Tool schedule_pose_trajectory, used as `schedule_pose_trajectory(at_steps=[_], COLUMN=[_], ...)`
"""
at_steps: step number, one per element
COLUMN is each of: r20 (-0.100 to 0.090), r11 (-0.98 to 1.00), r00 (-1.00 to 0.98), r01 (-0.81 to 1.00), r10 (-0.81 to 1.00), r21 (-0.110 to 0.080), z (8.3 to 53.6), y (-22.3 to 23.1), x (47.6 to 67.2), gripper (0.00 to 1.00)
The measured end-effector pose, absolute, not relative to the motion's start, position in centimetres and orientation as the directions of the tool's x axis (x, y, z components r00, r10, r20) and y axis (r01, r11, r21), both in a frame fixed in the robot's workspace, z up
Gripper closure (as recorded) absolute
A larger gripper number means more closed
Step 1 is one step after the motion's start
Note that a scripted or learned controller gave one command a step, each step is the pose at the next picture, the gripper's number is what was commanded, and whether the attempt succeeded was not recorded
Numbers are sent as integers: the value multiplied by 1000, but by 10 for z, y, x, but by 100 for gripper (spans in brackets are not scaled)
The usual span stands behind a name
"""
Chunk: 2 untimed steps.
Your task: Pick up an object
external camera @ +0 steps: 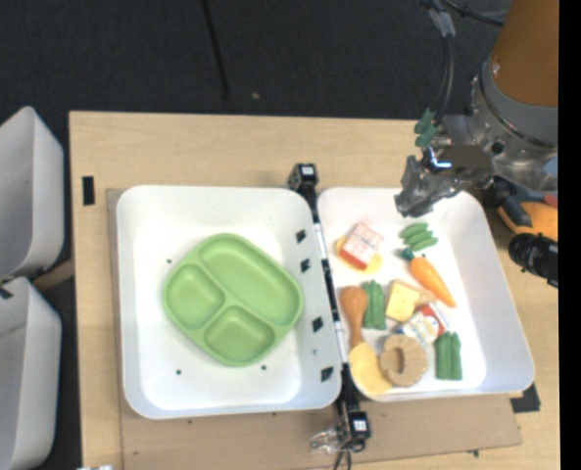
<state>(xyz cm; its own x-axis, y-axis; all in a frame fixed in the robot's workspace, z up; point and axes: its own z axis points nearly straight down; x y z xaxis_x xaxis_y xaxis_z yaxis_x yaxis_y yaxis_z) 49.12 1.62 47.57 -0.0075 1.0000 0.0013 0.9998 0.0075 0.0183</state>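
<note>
Pincer point(419, 196) hovers over back of right bin point(501, 292), fingers' state can't be told; below it toy food: green pea pod point(418, 234), orange carrot point(432, 277), red-white box point(360, 246), yellow cheese wedge point(402, 301), brown doughnut point(404, 359); left bin point(143, 292) holds green divided plate point(233, 299).

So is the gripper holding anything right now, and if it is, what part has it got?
Nothing is visibly held. The gripper hangs over the right bin's far edge, above the toy food, with no object seen between its fingers.
</note>
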Motion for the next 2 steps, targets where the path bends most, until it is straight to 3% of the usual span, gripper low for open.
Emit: schedule_pose_trajectory(at_steps=[1,2], r20=[-2,0], r11=[-3,3], r00=[3,-3], r01=[1000,1000], r10=[1000,1000], r21=[-6,-16], z=[396,233], y=[-20,25], x=[490,487], gripper=[100,100])
